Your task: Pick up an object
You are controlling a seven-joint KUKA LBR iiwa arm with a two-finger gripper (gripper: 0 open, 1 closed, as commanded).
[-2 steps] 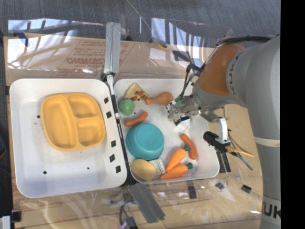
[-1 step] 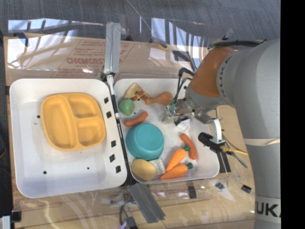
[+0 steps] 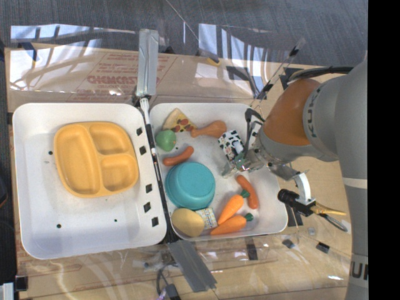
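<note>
Two white bins sit side by side on the bench. In the left bin lies a yellow divided plate. The right bin holds a teal bowl, carrots, a sausage, a drumstick, a pizza slice and a cow-patterned toy. The end effector reaches down just beside the cow-patterned toy; whether it is open or closed cannot be told.
</note>
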